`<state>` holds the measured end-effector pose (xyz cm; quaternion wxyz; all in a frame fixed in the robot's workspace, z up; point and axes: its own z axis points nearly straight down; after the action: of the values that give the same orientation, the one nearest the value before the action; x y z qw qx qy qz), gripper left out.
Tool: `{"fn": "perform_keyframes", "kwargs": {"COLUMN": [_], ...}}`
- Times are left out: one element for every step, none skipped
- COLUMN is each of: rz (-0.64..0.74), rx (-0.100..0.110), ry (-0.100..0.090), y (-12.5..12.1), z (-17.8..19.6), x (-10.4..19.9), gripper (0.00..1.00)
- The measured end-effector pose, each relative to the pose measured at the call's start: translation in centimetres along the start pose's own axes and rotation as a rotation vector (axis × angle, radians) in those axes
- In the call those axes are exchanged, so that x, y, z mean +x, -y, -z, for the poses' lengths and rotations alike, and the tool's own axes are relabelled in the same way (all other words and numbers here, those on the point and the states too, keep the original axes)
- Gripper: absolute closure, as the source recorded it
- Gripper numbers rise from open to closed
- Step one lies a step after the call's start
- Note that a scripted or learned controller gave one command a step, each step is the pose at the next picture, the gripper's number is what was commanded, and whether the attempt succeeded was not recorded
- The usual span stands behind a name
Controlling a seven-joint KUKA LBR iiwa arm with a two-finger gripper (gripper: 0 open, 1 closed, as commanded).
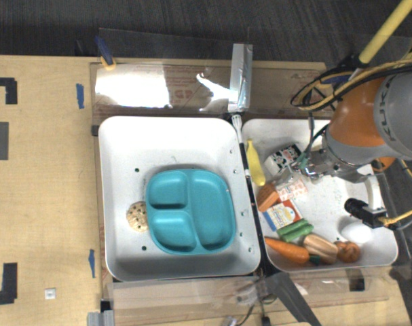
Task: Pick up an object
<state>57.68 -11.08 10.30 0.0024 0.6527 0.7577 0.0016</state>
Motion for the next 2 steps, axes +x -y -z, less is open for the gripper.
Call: {"fn": "perform_keyframes", "kwargs": {"rz": [-0.016,0.161], "rx": [-0.022,-0.004], "ry": [0.003,0.002], "y": [1.0,-4.9], "z": [-0.8,-1.1], "x": [0.4,-0.1], "gripper": [0.00,0.00]}}
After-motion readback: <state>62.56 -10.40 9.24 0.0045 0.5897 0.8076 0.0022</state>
